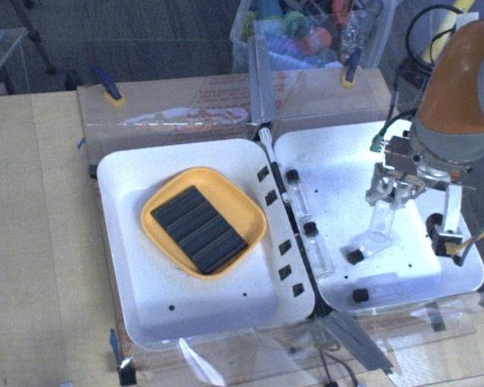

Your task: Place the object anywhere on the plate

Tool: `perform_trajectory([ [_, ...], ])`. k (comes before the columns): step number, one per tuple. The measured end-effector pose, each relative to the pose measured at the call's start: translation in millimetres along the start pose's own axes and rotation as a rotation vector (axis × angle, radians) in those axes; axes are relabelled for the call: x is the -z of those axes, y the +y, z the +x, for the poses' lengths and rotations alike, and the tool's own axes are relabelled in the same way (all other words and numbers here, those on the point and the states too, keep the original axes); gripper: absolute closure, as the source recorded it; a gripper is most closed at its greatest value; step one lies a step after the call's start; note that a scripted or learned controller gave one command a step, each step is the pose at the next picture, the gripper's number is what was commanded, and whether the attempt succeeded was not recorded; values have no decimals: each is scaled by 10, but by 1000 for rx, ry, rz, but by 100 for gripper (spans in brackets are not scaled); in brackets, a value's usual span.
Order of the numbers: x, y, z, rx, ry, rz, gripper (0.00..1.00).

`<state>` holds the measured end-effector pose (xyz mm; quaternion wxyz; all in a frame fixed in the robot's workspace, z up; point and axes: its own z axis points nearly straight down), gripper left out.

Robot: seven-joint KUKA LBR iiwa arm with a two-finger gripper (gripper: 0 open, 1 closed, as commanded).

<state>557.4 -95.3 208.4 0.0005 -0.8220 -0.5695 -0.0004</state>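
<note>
A single fixed camera looks down on the bench (35, 251) from above at a slant, set on the near side and facing toward the far edge, where a clear box of coloured items (318, 11) stands beyond the bins. It sits far enough back to take in both white bins whole, the left bin (135, 318) and the right bin (323, 151), meeting along the divider near the middle of the view. The arm (461, 82) comes in from the right edge, so the camera sees it from above and to one side.
</note>
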Motion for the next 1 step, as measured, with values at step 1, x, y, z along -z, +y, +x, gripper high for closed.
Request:
perform_trajectory([
  [1,0,0,-1,0,0,0,0],
])
